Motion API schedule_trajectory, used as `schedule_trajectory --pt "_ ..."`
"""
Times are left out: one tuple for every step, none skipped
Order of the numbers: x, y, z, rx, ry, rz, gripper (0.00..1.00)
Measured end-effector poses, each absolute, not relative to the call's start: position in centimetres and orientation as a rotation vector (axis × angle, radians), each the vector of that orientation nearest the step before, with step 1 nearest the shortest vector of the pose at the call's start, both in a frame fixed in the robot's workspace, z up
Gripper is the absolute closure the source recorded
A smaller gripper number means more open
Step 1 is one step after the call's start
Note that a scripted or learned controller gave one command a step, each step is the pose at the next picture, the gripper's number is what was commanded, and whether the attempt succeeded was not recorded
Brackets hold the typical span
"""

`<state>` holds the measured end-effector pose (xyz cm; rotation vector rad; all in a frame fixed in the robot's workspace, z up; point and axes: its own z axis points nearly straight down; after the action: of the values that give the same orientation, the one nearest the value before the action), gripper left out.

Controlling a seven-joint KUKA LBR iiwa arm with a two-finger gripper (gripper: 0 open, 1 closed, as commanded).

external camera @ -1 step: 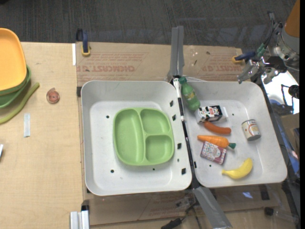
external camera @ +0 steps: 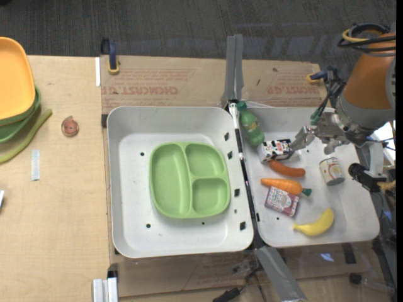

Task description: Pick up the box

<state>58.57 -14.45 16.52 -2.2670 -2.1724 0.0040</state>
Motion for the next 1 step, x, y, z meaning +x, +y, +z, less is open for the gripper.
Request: schedule_trajectory --pt "52.86 -10.85 13.56 -2.282 -2.155 0.004 0.00"
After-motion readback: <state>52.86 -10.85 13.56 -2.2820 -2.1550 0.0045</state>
